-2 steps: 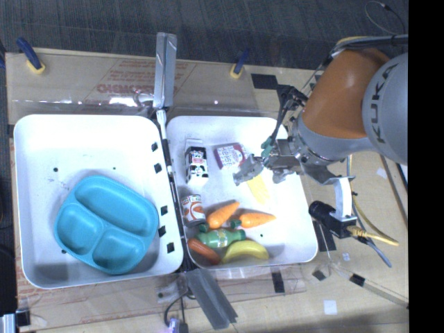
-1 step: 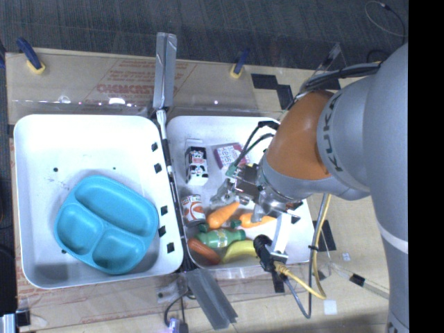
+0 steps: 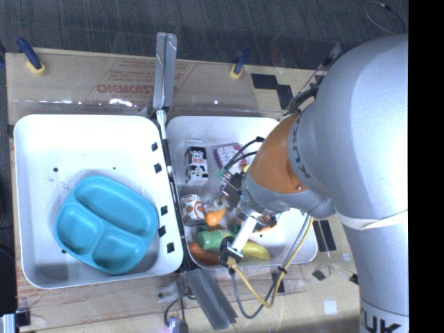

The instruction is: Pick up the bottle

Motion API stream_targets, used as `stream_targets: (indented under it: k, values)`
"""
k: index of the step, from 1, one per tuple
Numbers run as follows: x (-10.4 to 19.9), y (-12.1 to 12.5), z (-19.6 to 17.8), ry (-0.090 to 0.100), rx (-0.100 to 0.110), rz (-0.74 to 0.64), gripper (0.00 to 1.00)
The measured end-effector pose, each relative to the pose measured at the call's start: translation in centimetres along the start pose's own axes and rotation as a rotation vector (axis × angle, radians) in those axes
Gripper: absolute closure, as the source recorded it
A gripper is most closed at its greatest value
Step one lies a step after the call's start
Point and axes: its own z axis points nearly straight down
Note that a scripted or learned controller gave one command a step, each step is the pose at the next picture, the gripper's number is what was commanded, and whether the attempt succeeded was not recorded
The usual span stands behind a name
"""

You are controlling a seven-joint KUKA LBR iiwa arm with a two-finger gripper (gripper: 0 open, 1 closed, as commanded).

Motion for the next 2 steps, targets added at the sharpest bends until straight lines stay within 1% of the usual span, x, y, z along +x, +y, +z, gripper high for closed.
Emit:
stream_targets:
  k: [1,2]
  values:
    - [-1.6,0.9,1.2,-0.009,0.007,0.419,0.0]
    - [-2.7,8.1,-12.7,-0.009,0.009,0.586,0.0]
